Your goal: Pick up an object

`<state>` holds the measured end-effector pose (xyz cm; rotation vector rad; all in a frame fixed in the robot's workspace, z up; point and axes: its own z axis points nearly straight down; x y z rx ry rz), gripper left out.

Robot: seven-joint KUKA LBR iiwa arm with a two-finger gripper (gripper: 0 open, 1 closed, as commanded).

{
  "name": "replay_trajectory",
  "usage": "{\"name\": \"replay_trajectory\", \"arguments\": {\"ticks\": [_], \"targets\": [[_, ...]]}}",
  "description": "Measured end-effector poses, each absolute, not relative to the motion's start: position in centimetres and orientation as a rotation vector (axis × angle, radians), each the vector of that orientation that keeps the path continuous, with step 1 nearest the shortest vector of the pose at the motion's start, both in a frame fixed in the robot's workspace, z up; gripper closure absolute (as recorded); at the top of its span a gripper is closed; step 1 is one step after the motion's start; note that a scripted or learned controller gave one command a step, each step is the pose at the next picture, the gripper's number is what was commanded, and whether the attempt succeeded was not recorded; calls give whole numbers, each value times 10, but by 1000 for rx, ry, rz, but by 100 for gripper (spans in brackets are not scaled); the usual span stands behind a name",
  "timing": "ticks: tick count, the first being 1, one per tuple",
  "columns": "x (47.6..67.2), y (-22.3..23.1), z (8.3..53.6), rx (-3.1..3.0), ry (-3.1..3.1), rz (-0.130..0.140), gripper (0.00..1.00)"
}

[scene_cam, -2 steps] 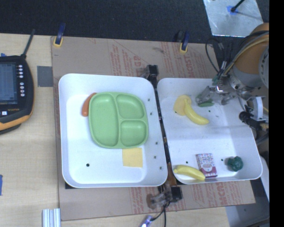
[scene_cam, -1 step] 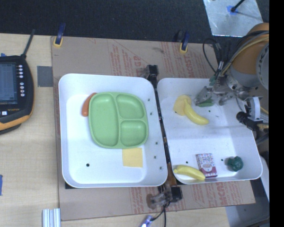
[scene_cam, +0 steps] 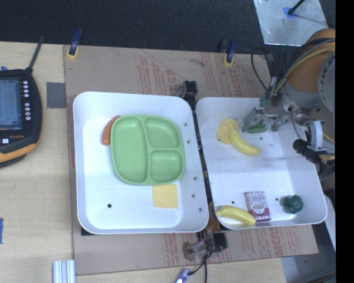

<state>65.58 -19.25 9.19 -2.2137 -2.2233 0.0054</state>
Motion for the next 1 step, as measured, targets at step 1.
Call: {"name": "replay_trajectory", "arguments": {"ticks": [1], "targets": [[657,-207,92,-2219,-2224,2,0]]}}
